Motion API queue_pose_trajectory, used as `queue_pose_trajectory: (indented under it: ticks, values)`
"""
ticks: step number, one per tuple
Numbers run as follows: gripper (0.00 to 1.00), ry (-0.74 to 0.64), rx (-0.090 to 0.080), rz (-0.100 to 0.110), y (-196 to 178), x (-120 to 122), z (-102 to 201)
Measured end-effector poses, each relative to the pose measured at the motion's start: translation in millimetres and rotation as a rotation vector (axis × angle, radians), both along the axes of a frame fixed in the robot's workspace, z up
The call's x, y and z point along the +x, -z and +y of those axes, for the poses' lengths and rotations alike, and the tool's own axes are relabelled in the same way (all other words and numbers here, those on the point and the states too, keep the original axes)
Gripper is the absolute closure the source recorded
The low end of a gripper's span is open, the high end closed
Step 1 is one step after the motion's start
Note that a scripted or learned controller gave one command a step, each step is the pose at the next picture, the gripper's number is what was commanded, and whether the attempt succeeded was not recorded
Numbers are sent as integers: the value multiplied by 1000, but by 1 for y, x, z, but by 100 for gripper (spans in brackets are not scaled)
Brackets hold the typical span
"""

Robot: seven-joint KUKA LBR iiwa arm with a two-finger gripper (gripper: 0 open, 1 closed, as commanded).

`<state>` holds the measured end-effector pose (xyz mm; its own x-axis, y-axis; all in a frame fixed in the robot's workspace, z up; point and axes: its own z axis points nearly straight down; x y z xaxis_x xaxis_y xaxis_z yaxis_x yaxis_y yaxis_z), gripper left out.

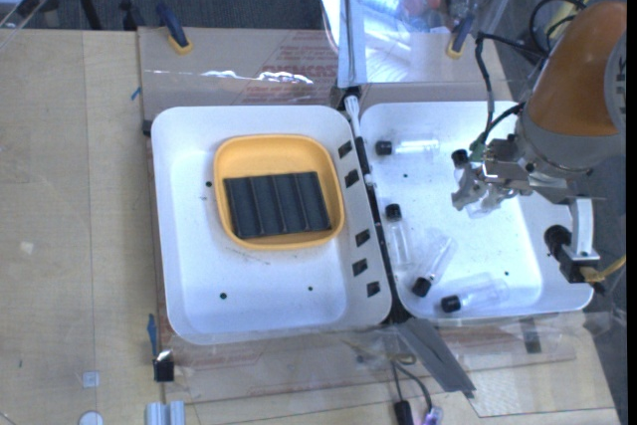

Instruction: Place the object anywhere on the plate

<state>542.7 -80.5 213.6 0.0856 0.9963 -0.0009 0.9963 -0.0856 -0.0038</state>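
A yellow plate (231, 159) sits in the left bin (189, 264). A black ridged rectangular block (277, 204) lies flat on it. Several clear vials with black caps lie in the right bin (518, 264): one at the back (410, 146), one near the divider (397, 236), one beside it (434, 262) and one at the front (476, 294). My gripper (476, 192) hangs over the middle of the right bin, to the right of the vials and far from the plate. No vial shows in it.
A row of black clips (356, 204) runs along the divider between the bins. A clear plastic box (398, 25) with coloured items stands behind the right bin. Cables (498, 114) hang by the arm.
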Motion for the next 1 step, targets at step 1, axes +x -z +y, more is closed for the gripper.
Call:
queue_pose_trajectory:
  ticks: [1]
  values:
    - [100,-240,-1,-6,9,54,-18]
